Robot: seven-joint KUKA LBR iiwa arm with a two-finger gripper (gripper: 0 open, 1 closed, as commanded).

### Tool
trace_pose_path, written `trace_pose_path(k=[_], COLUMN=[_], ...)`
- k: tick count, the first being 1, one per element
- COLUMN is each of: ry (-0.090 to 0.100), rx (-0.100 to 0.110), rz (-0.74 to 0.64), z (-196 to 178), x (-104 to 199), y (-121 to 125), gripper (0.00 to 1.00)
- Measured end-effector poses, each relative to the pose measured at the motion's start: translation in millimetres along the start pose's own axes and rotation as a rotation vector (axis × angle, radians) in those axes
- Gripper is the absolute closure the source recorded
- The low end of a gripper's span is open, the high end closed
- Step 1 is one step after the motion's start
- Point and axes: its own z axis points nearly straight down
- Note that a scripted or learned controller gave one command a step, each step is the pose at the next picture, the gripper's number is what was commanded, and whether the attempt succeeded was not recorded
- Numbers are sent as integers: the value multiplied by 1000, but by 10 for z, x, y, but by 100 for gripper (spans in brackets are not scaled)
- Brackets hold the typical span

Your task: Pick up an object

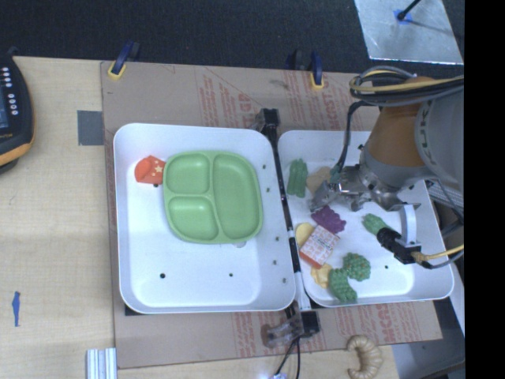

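Gripper (335, 200) low in right bin (426, 290), over purple toy (330, 219); finger state cannot tell. Red-white packet (319, 247), green toys (349, 273) just beside. Left bin (142, 283): green divided plate (213, 196), red toy (149, 170) touching its left edge.

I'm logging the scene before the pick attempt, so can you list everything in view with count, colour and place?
bins: 2, white, side by side on the bench
divided plate: 1, green, left bin
small red object: 1, red-orange, left bin beside the plate
toy pieces: several, green, purple, yellow, pink-white, right bin
clamps: 2, blue and yellow, board's far edge
handheld controller: 1, black and orange, left edge
curled object: 1, tan, below the right bin
arm: 1, grey with orange band, over the right bin
gripper: 1, metal, above the purple toy
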Motion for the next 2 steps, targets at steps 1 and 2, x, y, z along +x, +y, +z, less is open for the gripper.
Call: trace_pose_path(k=[1, 2], ry=[-1, -4], rx=[-3, -12], rz=[3, -1], z=[-24, -38], x=[78, 69], y=[-570, -301], gripper=[0, 0])
